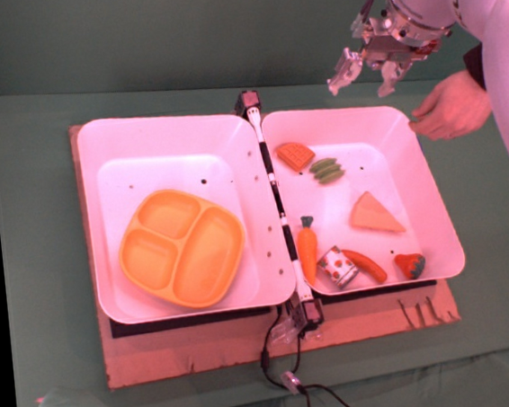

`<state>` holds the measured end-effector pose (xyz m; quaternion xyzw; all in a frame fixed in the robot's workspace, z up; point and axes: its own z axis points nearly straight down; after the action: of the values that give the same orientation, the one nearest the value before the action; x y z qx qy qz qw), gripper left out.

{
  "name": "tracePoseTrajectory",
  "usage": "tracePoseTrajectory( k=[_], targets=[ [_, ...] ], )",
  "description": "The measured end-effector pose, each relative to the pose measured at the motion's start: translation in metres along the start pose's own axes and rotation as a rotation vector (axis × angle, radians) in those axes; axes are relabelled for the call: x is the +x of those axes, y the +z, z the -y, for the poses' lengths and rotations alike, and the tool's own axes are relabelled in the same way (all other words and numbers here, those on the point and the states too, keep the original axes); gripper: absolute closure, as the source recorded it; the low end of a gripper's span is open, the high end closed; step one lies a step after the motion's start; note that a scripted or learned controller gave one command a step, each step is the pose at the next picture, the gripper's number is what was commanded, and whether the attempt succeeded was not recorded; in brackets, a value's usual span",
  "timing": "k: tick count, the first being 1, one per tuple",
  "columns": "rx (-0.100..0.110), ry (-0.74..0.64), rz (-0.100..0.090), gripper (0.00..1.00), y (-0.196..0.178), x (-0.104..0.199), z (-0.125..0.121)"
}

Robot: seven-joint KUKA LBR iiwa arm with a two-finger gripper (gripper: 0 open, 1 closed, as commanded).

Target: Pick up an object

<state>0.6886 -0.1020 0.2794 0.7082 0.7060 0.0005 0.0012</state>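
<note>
Black cables (295, 374) trail off the surface's near edge, below the hinge between two white bins (433, 179). Right of that hinge lie toy foods: a carrot (307, 248) beside it, then a small can (338, 267), a red pepper (367, 265), a cheese wedge (375, 214), green pea pods (327, 170). All look light, hard, smooth plastic; the carrot's thick middle probably offers the surest hold. High beyond the hinge's far end hangs the gripper (364, 74), fingers spread wide, holding nothing

Bright, pinkish overhead light; soft shadows, slight overall blur.
</note>
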Motion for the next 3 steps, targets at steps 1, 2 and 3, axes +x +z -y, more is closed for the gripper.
tracePoseTrajectory(
  k=[1,2,3],
  targets=[
    [0.0,0.0,0.0,0.0,0.0,0.0,0.0],
    [0.005,0.001,0.0,0.0,0.057,0.005,0.005],
    [0.006,0.001,0.001,0.0,0.106,-0.004,0.012]
  ],
)
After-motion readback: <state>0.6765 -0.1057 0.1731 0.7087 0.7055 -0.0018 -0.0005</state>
